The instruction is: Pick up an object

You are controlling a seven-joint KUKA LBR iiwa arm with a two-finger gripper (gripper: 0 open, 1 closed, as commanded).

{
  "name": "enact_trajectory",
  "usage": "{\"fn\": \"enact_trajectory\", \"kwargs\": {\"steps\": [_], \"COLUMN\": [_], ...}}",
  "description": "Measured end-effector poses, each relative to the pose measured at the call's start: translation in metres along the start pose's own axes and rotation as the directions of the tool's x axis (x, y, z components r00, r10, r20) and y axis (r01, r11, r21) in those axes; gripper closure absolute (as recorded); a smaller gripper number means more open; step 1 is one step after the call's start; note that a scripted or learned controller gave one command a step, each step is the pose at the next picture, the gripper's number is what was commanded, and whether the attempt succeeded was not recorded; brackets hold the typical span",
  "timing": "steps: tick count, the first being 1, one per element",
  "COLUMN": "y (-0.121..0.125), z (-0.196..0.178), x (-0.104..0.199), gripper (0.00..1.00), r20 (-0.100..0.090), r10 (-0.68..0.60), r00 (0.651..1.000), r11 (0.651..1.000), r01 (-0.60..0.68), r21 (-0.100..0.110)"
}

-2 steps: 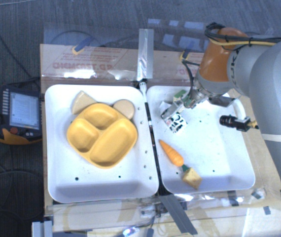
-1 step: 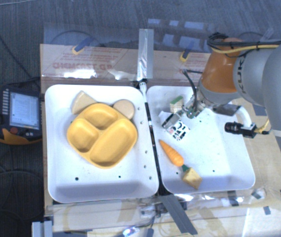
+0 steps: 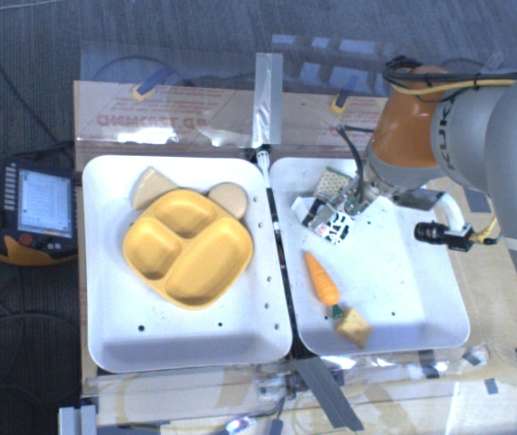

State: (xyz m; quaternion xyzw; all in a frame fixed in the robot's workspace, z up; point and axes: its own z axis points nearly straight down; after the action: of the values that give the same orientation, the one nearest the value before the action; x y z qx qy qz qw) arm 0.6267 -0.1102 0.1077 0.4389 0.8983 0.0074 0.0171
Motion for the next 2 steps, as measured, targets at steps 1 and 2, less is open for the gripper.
{"fn": "enact_trajectory", "kwargs": {"steps": [1,2], "y": [0.0252,0.0251], "z": [-0.1118,-0.1117], "x": [0.0477,0.0477], "gripper": [1.00,0.00], "r20": [-0.019,-0.019], "r10": [0.163,0.163], "r00": [0.986,0.986], "r11": [0.986,0.986], "r01": [-0.162,-0.162], "r21": [0.034,0.035]}}
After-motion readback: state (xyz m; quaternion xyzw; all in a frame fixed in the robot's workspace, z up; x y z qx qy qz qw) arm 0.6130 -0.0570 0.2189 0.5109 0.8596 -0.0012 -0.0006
